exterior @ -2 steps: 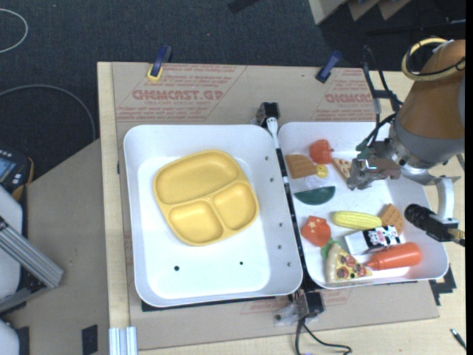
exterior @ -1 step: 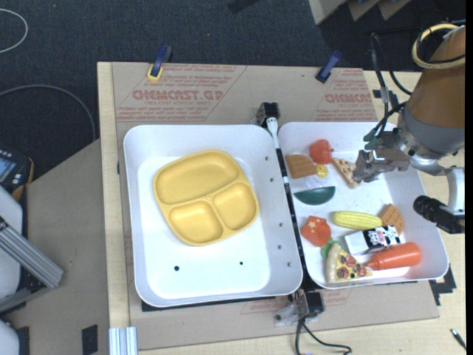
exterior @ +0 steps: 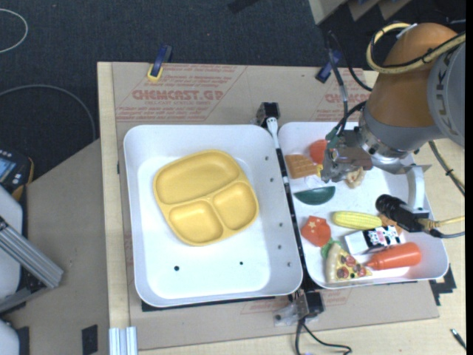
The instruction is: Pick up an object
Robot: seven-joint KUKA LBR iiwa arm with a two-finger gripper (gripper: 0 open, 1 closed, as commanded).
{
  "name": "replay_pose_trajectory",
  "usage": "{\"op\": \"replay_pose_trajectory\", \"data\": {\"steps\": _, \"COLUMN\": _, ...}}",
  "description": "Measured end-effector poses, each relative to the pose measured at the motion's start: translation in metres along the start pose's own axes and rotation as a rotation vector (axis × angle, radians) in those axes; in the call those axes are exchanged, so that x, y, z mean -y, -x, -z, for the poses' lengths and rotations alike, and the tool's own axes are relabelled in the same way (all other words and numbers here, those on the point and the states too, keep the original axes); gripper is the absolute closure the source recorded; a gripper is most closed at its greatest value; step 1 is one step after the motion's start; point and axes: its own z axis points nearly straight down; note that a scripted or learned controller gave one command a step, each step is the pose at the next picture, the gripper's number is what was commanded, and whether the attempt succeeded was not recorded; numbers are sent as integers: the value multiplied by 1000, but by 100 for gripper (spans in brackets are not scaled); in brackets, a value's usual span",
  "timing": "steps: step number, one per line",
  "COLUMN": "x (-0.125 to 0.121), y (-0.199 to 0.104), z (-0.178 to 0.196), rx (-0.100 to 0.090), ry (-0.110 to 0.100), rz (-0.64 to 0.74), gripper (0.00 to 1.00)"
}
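**Arm Hovered Over Crowded Right Bin, Grasp Unclear**

The plywood bench (exterior: 222,95) filled the middle of the frame and carried two shallow white plastic bins. The left white bin (exterior: 148,257) held a yellow three-compartment plastic plate (exterior: 205,197). The right white bin (exterior: 436,261), at the frame's right, held the small toy foods. The grey arm with its orange band (exterior: 410,65) reached in from the upper right, and its gripper (exterior: 338,167) sat low over the upper part of that bin.

Just beside the gripper lay a brown bread-like slab (exterior: 301,166), a dark green crescent piece (exterior: 315,194) and a red-orange round piece (exterior: 318,151). Lower lay a yellow corn cob (exterior: 356,220), a red tomato-like piece (exterior: 317,230), an orange carrot-shaped piece (exterior: 394,257) and a pizza slice (exterior: 341,263).

These looked like light, stiff, smooth plastic, likely to slip; the bread slab probably offered the flattest sides to pinch.

Whether the fingers were spread or closed could not be told, nor whether anything sat between them.
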Motion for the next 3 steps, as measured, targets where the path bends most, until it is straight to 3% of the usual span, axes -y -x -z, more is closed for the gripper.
{"op": "replay_pose_trajectory", "data": {"steps": 2, "x": 3, "y": -4, "z": 18, "rx": 3, "ry": 6, "rz": -6, "gripper": 100}}
{"op": "replay_pose_trajectory", "data": {"steps": 3, "x": 3, "y": -2, "z": -3, "rx": 2, "ry": -2, "rz": -7, "gripper": 100}}
